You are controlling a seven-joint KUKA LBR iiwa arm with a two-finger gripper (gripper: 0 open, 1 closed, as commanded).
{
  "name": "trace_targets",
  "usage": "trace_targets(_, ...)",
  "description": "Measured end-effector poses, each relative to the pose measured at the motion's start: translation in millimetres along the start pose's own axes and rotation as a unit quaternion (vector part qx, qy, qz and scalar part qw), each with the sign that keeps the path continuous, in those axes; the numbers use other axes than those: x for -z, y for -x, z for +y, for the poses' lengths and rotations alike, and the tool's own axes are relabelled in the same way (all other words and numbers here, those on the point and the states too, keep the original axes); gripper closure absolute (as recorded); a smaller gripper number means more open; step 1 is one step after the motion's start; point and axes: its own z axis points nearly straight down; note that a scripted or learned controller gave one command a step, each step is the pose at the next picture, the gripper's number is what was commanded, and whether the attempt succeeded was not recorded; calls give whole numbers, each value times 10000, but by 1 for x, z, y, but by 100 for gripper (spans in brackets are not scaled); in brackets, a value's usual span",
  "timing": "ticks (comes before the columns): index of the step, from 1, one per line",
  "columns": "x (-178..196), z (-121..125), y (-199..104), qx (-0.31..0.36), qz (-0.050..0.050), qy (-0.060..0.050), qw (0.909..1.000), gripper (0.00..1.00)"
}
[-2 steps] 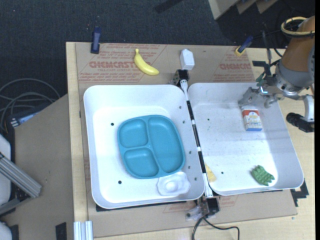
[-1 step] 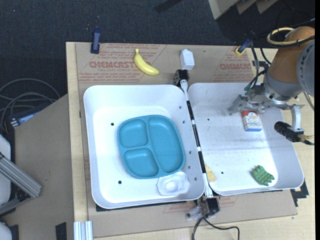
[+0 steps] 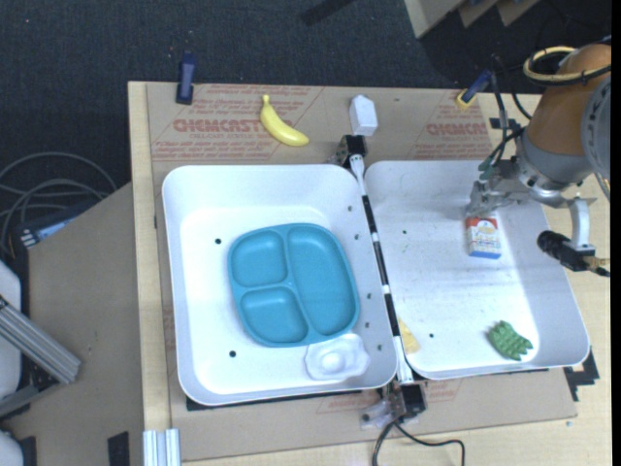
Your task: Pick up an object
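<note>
A small white carton [image 3: 484,238] with a red and blue print lies in the right bin [image 3: 437,289], towards its far right side. My gripper [image 3: 484,202] hangs directly over the carton's far end, very close to it or touching it. The grey arm comes in from the upper right. A green crinkled object [image 3: 509,340] lies near the front right corner of the same bin. In the left bin [image 3: 194,260] there is a blue divided plate [image 3: 291,282], with a small white cup-like piece [image 3: 333,360] in front of it.
A yellow banana [image 3: 282,124] lies on the bench behind the left bin. Behind the divider stands a small white block [image 3: 363,115], and a blue clip [image 3: 185,78] sits at the far left edge. Cables lie on the floor to the left.
</note>
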Motion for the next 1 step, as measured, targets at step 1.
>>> trace_targets(1, 17, -57, 32, -3, 63, -99, 9999, 100)
